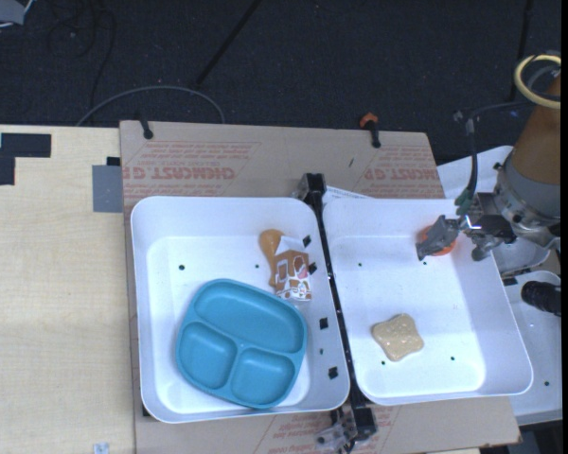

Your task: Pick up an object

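Jaws over right bin [473,367] upper right, state unclear; beige biscuit [398,337] lies well apart, lower left.

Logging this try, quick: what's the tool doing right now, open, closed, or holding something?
Tool: over the right bin; whether it is open, closed or holding anything cannot be told.

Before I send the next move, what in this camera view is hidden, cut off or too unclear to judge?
- Gripper: too small and blurred to tell what the orange bit at its tip is.
- Arm: cut off by the right edge.
- Small printed packet: print too small to read; whether it overlaps the brown piece is unclear.
- Blue tray: covers the left bin's floor beneath.
- Beige block: too blurred to identify.
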{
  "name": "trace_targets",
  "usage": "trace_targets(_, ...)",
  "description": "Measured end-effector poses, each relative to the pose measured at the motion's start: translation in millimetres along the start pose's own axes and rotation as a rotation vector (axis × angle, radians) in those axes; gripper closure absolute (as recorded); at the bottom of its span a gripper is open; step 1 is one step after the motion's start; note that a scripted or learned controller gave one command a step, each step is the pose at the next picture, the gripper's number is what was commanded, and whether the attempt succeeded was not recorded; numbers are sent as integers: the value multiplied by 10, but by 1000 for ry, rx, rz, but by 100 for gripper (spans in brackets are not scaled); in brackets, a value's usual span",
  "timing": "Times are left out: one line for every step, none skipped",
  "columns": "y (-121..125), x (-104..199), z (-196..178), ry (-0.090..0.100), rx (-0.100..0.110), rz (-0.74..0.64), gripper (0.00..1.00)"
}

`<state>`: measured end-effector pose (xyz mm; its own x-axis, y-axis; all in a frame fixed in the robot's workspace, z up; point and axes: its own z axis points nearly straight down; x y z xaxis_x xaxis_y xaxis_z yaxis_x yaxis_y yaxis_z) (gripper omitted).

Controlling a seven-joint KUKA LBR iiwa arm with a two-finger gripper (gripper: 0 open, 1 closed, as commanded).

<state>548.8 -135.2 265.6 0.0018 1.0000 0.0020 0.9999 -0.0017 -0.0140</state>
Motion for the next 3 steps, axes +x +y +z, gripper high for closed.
trace_targets(19,-1,-66,-2,-13,-2,0)
trace_targets(-31,-79,514,0,-6,-1,0)
trace_targets(-52,-55,1151,0,-6,-2,0)
